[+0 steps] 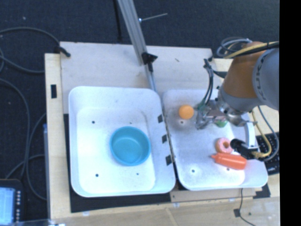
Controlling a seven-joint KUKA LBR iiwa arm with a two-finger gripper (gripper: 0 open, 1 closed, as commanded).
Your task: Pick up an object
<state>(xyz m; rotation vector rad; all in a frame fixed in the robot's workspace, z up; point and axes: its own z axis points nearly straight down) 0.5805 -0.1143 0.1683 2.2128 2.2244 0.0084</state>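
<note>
Far left: pale wooden bench (pixel 94 65), dark floor w/ cables around it. On it the left bin (pixel 80 102), white and shallow. One thing inside: a blue bowl (pixel 130 145), upright, mouth up, sitting right of the bin's centre & toward the near side, apart from every wall.

Above the gap btw. the bins a silver metal rail (pixel 130 20) slants down from the top edge and ends at the bench near the bins' back corners.

Next, the right bin (pixel 188 175), side by side w/ the left one, rims nearly touching. Its objs, left to right: an orange ball (pixel 186 112) in the back-left part, on the bin floor by itself. Just right of the ball is my gripper (pixel 201 121), low over the bin floor, near the ball but I can't say it's touching. Released or clenched? Can't tell from this angle, and nothing visibly held. Something small & green (pixel 219 123) shows right beside the gripper, too blurred to identify.

Further right & nearer the front: a pink ring (pixel 223 145), lying flat, and just below it an orange carrot-shaped piece (pixel 229 160), lying on its side, close to the ring or touching it.

Rightmost: my arm (pixel 244 79), orange band then grey, coming in over the bin's back-right corner.
</note>
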